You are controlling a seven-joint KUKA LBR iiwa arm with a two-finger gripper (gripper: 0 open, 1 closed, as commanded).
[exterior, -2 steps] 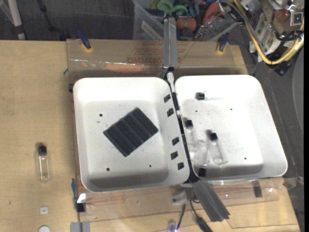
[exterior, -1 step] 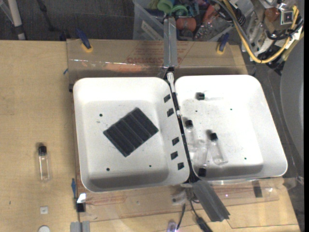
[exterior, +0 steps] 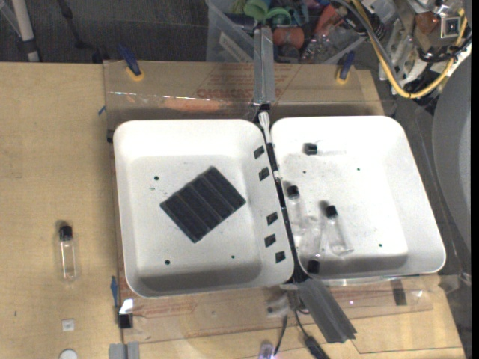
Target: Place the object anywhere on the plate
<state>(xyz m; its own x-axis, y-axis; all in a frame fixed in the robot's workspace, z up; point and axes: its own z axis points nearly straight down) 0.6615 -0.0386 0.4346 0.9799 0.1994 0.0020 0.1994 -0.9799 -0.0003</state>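
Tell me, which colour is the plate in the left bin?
The plate is black with ridges, seen in the camera view.

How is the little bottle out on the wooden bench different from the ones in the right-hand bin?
The bench vial lies alone on bare wood, in line with the picture's vertical edge; the bin vials cluster on white plastic, slightly tilted. The bench vial's clear body stands out; the bin vials' nearly vanish against white. Both kinds are clear with black caps.

A dark ribbed square plate (exterior: 203,203) lies turned like a diamond in the left bin (exterior: 135,144). The right bin (exterior: 389,137) holds several clear vials with black caps (exterior: 334,230) near its left side and a small black piece (exterior: 310,149) farther back. Another clear vial (exterior: 67,251) lies on the wooden bench (exterior: 45,140), left of the bins.
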